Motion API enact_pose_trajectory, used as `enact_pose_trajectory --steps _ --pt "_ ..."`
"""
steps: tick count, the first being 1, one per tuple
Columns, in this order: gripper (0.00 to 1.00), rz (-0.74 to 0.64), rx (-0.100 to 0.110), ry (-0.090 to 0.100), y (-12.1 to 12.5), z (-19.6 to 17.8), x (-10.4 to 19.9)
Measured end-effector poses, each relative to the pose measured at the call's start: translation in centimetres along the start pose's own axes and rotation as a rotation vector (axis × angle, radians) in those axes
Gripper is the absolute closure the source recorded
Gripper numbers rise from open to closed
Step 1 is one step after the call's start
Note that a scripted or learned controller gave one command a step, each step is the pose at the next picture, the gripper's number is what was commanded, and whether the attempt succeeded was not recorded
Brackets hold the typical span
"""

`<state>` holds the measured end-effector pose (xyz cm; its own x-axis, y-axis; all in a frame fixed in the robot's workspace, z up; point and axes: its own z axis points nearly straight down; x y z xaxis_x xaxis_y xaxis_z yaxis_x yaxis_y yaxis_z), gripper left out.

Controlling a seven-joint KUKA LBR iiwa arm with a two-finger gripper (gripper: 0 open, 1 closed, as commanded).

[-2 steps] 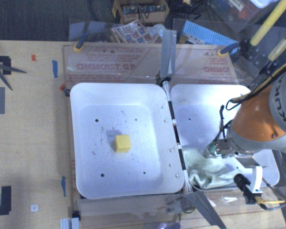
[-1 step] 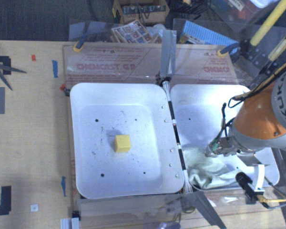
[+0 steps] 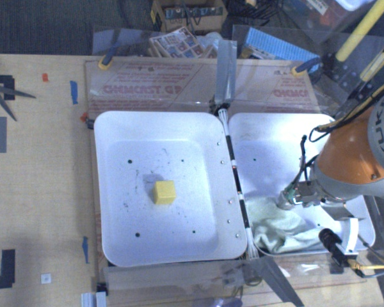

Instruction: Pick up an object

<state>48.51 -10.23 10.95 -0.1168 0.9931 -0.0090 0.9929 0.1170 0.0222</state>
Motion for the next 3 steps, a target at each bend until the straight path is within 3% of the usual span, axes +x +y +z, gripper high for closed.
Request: enact_pose_trajectory --steps 1,2,3 --pt "1.0 -0.071 0.009 0.008 -0.3 1.9 -1.4" --pt "1.0 0.075 0.021 0.007 -0.5 -10.6 -2.0" --pt "1.0 0.302 0.008 0.004 -0.6 1.7 -3.6"
